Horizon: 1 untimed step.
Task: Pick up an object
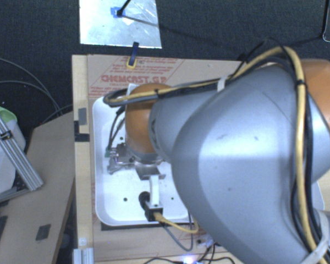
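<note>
Object, if any, hidden under arm (236, 164); weight, stiffness, grasp point unjudgeable. Pincer (121, 159) low in white bin (107, 213), toward 9 o'clock; open or closed, cannot tell.

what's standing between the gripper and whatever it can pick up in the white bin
Nothing visible does. The gripper hangs over the white bin, and the bin floor seen around it shows no obstacle. The arm hides the rest, so I cannot tell there.
</note>
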Tool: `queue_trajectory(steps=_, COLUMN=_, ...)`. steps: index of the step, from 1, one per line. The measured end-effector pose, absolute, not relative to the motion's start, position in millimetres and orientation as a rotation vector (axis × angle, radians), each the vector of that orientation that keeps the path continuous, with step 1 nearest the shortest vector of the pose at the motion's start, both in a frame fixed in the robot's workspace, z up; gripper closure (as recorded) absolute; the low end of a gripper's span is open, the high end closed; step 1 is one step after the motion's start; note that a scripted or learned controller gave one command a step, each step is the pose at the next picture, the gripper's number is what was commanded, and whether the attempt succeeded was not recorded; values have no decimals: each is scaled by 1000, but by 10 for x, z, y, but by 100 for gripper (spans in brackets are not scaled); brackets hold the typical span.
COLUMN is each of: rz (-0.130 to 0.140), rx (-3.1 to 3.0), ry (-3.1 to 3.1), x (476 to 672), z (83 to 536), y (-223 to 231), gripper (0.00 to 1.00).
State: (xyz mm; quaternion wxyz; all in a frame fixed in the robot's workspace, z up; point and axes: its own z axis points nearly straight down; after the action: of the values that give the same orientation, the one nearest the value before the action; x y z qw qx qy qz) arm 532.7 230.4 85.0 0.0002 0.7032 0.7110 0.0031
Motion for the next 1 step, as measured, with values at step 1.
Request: queue_trajectory(steps=1, rz=-3, rx=2228, ry=2217, x=5004, z=1354, y=1502, gripper=0)
